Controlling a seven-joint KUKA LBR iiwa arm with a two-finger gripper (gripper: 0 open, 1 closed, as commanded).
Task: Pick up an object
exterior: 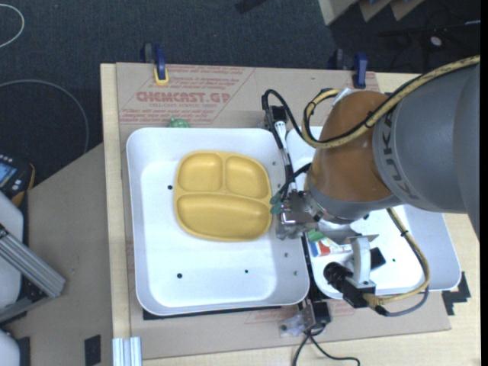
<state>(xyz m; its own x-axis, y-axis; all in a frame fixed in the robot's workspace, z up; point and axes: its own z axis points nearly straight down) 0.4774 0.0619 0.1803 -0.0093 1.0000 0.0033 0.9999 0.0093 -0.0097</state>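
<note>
Tray: yellow three-compartment plastic tray (223, 195) was seen in the left white bin (152, 227).
Claw (284, 218): positioned at the tray's right edge; grip state could not be determined.

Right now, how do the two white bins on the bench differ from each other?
The left bin lies in open view and holds a yellow divided plate in its upper half; the right bin is mostly hidden under the arm, with just its lower right part showing. The left bin's floor shows small dark dots; the right bin's visible corner shows a small colourful item beside the gripper. Both are shallow, white and round-cornered.
</note>
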